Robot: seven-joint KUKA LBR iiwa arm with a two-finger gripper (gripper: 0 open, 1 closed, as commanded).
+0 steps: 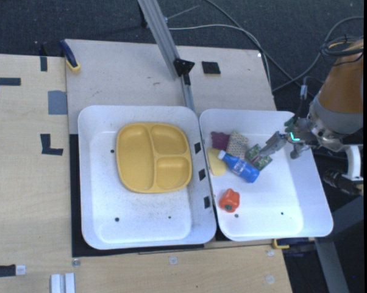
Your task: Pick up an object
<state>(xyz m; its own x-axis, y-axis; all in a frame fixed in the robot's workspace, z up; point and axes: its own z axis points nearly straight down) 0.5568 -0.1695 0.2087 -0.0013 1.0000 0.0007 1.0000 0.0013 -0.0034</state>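
Note:
In the right bin point(293, 218) lie several small objects in a cluster at its left side. These are a purple piece point(219, 140), a beige textured piece point(236, 143), a pale yellow piece point(216, 163), a blue bottle with a white label point(239, 167) and a small green and dark item point(257, 157). An orange-red piece point(229, 200) lies apart, nearer the front. My gripper point(264, 152) reaches in from the right, slanting down to the green item and the blue bottle's right end. It sits right at the green item, and I cannot tell whether it holds it.
The left bin point(98, 212) holds a yellow divided plate point(153, 157). A metal pole point(162, 32) slants across the back of the bench. The arm's orange band point(343, 87) and wrist stand over the right bin's right rim.

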